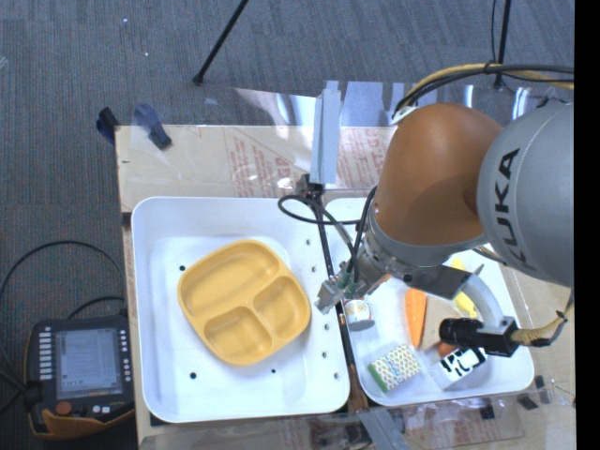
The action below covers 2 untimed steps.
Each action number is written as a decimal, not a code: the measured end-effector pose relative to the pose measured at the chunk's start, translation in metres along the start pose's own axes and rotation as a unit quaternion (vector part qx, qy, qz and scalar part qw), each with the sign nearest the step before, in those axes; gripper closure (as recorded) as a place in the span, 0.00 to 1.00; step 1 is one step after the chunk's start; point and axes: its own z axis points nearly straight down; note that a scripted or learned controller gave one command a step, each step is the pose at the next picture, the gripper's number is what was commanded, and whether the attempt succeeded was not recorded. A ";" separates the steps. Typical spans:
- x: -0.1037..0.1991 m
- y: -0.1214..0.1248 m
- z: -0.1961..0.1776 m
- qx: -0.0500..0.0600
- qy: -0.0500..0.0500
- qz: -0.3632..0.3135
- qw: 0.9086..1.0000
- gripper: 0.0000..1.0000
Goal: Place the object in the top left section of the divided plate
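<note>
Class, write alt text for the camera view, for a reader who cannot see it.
A grey KUKA arm with an orange band reaches over the right white bin, which holds an orange carrot-shaped toy. A yellow divided plastic plate lies in the left white bin.

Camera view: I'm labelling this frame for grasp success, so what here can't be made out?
- Gripper: the arm's wrist covers most of it; open or shut cannot be told.
- Small object below the gripper: too small to identify, and whether it is gripped is unclear.
- Right bin: the arm hides its upper part.
- Items beside the carrot: a yellow one is partly covered by the arm.
</note>
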 end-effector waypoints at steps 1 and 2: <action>-0.004 -0.019 0.033 0.000 0.000 -0.053 0.999 1.00; 0.003 0.021 0.047 0.000 0.000 -0.124 0.992 1.00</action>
